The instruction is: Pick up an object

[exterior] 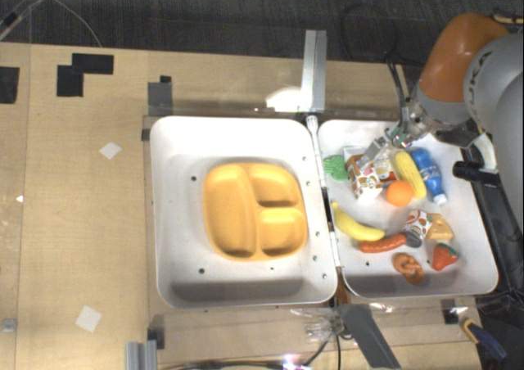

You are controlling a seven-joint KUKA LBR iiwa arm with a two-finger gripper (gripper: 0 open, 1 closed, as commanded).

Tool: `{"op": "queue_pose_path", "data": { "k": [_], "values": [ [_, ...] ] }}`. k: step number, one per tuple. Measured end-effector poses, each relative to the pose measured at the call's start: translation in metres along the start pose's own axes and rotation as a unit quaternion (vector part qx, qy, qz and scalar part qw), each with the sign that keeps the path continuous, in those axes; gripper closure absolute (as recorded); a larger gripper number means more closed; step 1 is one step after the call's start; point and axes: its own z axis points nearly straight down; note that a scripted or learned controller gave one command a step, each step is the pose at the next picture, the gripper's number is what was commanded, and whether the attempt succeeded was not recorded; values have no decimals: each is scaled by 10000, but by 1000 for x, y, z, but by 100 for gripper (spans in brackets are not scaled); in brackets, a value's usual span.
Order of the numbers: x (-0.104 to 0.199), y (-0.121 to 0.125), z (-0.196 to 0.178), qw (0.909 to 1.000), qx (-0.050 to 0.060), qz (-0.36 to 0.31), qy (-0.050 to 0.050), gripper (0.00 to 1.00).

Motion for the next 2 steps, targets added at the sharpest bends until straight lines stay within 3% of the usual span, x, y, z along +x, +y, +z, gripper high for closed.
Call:
{"op": "queue_pose_path", "data": {
  "k": [1,2],
  "values": [
    [10,9,0,9995,48,293,-88,0],
    [47,-37,-4,9972,-176,-683,-240,0]
  ]
}}
